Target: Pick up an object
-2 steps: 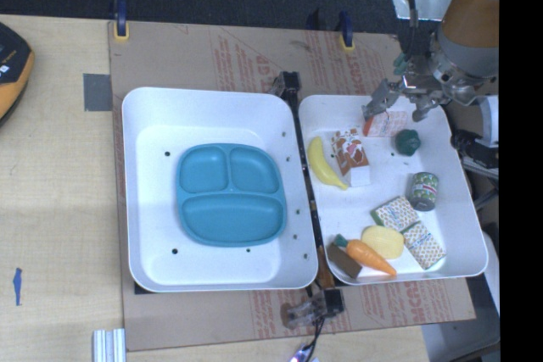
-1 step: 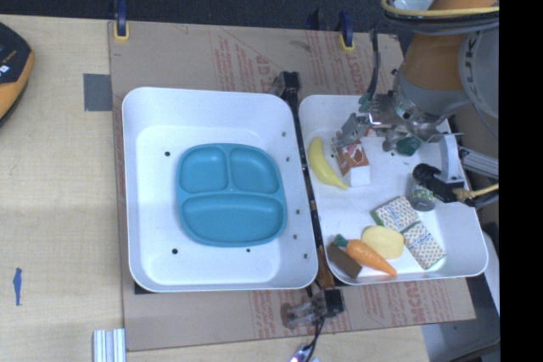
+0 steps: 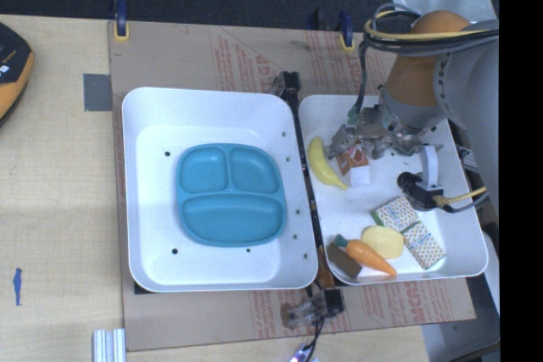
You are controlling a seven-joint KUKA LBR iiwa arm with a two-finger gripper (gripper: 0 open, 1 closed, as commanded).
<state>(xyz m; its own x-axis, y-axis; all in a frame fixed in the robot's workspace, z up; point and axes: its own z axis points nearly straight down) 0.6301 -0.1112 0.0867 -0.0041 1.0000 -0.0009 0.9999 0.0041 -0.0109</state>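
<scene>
I judge this a robotics lab, not a home or kitchen. My camera looks down on a bench [image 3: 59, 208] covered with a printed cardboard sheet [image 3: 246, 55] that is held at its far edge by blue clamps [image 3: 121, 17]. Two white bins [image 3: 136, 182] sit side by side on it, fixed by small black brackets [image 3: 288, 83]. The food in the right bin is toy produce [image 3: 371, 257], and a grey-and-orange industrial arm [image 3: 433, 72] with exposed cabling [image 3: 399, 17] reaches in.

Hidden / cut off
Gripper [image 3: 355, 150] fingertips buried behind wrist, over small packet [image 3: 354, 165]; orange-black thing [image 3: 10, 70] cut by left edge.
</scene>
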